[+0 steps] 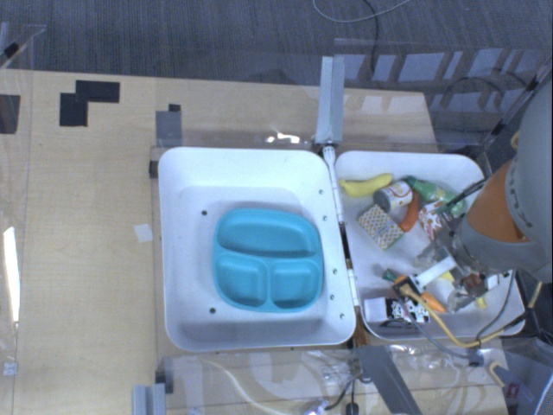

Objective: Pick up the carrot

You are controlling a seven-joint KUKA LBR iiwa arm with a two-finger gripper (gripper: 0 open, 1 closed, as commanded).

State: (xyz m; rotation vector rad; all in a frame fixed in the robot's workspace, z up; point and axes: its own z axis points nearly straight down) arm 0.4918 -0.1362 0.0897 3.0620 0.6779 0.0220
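Pincer [421,294] hangs low over the right bin [449,164], grip state unclear, beside the carrot [413,207] among clutter.

Colours only: both bins showing white — left bin [177,232], right bin [406,160]. Divided tray [268,259] in the left bin reading light blue, plain. Counter [78,258] showing pale wood tone, with black blocks [86,100] near the top left. In the right bin: banana [366,184] showing yellow, carrot [412,207] orange, a small packet [380,226] carrying a fine checkered pattern, a green item [429,188] beside them. Arm [518,206] reading grey with an orange band. Floor [173,24] showing dark grey-blue.
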